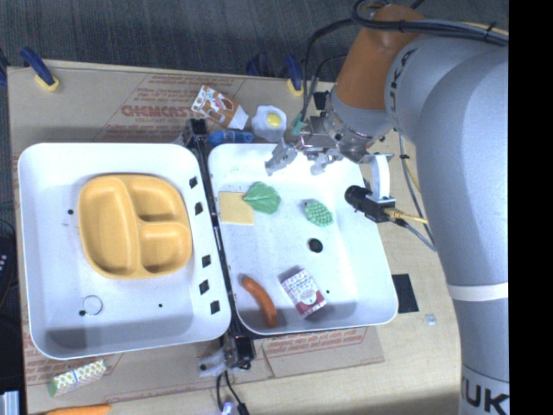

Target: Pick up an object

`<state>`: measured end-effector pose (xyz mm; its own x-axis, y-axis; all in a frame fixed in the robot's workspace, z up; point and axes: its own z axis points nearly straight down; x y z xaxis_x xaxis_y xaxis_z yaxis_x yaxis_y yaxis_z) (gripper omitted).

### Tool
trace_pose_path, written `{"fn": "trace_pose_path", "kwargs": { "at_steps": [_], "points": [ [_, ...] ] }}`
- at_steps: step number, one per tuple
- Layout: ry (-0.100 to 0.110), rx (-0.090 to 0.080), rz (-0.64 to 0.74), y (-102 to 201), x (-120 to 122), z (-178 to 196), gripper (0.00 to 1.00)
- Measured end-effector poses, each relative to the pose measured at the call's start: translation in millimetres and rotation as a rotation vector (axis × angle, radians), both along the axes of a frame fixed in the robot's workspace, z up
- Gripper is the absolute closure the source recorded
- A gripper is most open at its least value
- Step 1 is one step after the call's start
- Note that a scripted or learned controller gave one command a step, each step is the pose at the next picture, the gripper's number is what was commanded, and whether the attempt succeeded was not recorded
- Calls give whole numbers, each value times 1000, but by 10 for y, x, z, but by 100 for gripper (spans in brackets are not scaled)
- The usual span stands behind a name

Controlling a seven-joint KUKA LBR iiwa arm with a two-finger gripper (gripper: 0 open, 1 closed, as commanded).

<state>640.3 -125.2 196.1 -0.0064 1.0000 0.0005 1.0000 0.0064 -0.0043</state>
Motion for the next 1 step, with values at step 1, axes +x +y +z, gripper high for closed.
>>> {"fn": "trace_pose_path", "kwargs": {
  "at_steps": [1],
  "points": [
    [0, 1, 351, 345, 45, -965, 0]
  ]
}}
